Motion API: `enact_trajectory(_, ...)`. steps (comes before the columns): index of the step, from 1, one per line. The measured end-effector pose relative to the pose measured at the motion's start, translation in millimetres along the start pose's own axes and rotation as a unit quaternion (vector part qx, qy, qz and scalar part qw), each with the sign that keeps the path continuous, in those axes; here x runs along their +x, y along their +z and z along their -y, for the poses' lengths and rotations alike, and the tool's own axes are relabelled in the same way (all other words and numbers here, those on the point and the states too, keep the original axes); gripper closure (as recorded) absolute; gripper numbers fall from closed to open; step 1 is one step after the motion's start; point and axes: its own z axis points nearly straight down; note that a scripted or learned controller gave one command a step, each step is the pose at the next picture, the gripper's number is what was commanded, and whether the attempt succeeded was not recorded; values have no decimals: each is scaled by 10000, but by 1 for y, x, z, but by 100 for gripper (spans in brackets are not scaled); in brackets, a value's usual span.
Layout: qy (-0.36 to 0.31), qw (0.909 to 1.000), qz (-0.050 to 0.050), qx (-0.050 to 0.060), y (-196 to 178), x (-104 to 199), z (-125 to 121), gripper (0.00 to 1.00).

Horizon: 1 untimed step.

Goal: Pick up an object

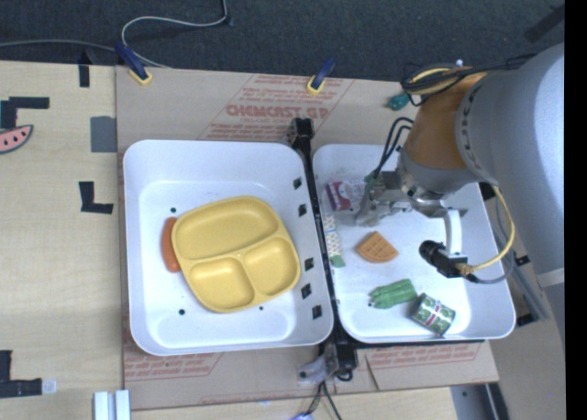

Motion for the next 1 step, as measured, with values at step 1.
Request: enact_trajectory(1, -4, 10000, -6, 6, -9, 1, 0, 100)
